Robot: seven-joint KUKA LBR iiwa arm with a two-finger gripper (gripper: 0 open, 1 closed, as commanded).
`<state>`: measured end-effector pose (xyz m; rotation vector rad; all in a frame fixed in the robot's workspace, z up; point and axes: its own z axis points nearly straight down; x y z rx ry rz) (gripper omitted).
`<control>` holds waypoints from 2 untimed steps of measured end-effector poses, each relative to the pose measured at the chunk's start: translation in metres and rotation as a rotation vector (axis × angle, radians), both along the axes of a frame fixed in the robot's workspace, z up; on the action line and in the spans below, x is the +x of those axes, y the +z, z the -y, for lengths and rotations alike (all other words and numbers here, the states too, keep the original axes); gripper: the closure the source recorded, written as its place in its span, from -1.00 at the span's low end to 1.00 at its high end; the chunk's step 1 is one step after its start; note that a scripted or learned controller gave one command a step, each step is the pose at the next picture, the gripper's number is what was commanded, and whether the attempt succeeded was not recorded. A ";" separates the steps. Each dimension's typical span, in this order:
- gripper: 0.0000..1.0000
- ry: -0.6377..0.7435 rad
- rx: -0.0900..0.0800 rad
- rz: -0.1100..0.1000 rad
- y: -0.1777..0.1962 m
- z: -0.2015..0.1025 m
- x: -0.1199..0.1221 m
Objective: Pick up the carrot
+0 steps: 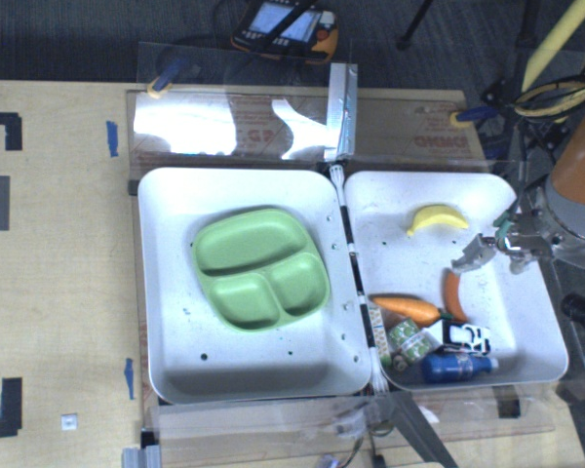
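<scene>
Orange and tapered, the carrot [406,308] lies on the floor of the right bin [531,334], hard against the divider that separates it from the left bin [161,261]. Its thicker end points toward the bin's middle and its narrow end toward the divider, so it sits nearly crosswise. That placement matters to me: the wall on one side leaves little room for a finger there, so closing across its short width, from front and back, looks the more sensible approach.

Crowding it from the front is a small clutter: a green-and-white packet [407,340] just beside it, a blue bottle [456,367] lying on its side, and a black-and-white item [465,337] next to that. A second orange-red piece, perhaps a sausage [454,295], stands just right of the carrot's thick end, close enough that I could grab it by mistake. A yellow banana [436,219] lies well apart toward the back.

My gripper [473,253] hovers over the right bin, above and to the right of the carrot, near the sausage's upper end. Nothing sits between my fingers; they look somewhat apart, though at this slant I would not swear to the gap.

The left bin holds a green divided plate [261,267], which plays no part in the pick.
</scene>
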<state>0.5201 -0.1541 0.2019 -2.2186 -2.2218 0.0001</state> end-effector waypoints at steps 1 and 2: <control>-1.00 0.000 0.000 0.000 0.000 0.000 0.000; -1.00 0.264 0.001 -0.001 -0.070 -0.037 -0.005</control>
